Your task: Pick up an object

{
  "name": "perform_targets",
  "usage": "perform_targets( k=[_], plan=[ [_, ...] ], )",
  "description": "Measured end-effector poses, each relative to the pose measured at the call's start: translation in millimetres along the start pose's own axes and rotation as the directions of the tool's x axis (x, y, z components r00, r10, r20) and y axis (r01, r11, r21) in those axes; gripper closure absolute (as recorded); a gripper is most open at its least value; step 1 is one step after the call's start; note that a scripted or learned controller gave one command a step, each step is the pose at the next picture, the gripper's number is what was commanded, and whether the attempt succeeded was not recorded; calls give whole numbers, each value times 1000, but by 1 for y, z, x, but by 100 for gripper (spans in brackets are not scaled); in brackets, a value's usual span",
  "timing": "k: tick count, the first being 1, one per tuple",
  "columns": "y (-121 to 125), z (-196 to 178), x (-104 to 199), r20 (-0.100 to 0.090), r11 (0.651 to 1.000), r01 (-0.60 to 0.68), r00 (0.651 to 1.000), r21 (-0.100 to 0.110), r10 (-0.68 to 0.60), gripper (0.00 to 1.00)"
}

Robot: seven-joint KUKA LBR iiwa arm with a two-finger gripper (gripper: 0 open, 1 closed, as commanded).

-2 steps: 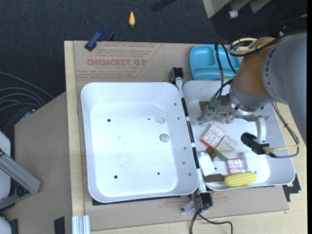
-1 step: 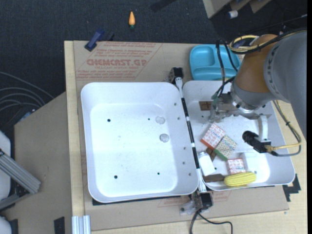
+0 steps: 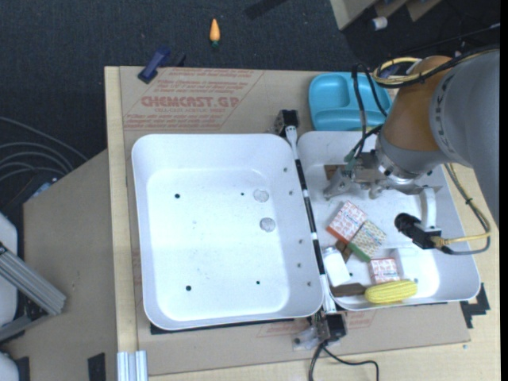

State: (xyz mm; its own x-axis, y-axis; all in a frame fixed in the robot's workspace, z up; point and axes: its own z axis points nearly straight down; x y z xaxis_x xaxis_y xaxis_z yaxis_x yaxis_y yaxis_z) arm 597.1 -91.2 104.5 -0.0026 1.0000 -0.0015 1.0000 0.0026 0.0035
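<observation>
The grey arm with the orange band reaches in from the right over the right-hand shallow white bin. Its gripper hangs low over that bin's far left part, close to the seam where the two bins' rims meet. Whether the claw is open or closed cannot be told. The objects crowd the near left half of this bin. A small red-and-white patterned carton lies just on the near side of the gripper, apart from it, and a green-and-yellow printed packet touches its right edge. A white rectangular block sits against the left wall, with a small pink-and-white box near it. A yellow plastic corn cob lies along the near rim, its left end meeting a flat brown piece. The floor toward the right rim is open. The left-hand shallow white bin offers a wide bare floor, with two small clear round discs lying near its right wall. A light blue plastic tray lies just beyond the right bin's far rim, on the pale board printed in red.
</observation>
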Motion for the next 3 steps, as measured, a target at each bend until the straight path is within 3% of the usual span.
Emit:
perform_targets(
  k=[1,2,3],
  plan=[
    [1,-10,0,1,1000,1,1000,-2,-1,100],
    [0,-10,0,1,1000,1,1000,-2,-1,0],
    [35,20,-5,-1,1000,-1,1000,2,1,0]
  ],
)
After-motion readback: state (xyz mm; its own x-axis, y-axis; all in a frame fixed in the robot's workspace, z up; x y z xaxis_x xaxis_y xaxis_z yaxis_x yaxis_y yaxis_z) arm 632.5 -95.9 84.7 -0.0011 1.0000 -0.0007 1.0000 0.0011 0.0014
